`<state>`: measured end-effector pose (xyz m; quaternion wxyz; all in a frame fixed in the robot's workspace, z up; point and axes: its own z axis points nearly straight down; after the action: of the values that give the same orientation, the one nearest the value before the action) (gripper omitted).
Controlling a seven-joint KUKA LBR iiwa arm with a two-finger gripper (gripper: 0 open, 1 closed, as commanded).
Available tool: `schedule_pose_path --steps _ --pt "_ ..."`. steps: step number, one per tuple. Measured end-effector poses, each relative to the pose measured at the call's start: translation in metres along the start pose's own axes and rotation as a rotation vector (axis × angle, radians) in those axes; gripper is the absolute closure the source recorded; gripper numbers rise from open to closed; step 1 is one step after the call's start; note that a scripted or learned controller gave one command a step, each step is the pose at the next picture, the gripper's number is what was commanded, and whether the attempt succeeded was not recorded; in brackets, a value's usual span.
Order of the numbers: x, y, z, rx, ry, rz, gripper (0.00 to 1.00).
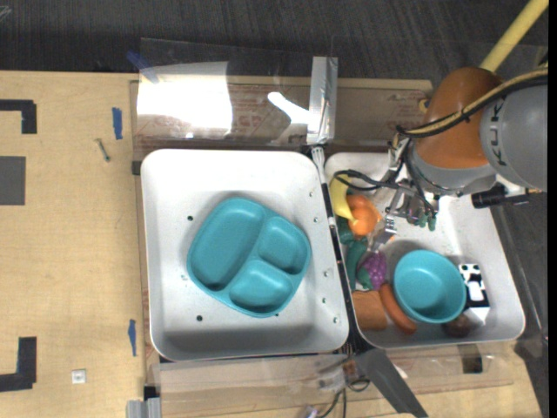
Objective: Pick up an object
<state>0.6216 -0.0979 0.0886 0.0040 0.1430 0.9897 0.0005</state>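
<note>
**Gripper over the right bin**

Gripper (402,219) hangs low in the right bin (500,259), above the clutter near an orange toy (362,217); what it holds, if anything, cannot be told. Beside it lie a purple piece (375,269) and a teal bowl (428,286). A teal plate (249,255) sits in the left bin (165,190).

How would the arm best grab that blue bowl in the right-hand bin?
Probably by its rim. The blue bowl sits upright with its mouth open to the camera, so one finger could go inside and one outside the thin wall, coming straight down from above. The right side of the rim looks freest; toys crowd its left side, including a purple piece, and the right bin wall is near.
</note>
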Motion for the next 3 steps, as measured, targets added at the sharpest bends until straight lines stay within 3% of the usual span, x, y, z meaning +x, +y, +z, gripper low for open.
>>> schedule_pose_path --steps 2,3 --pt "0.057 -0.015 -0.001 -0.001 -0.004 0.342 0.00" --pt "0.009 -0.004 0.000 0.007 -0.003 0.200 0.00"
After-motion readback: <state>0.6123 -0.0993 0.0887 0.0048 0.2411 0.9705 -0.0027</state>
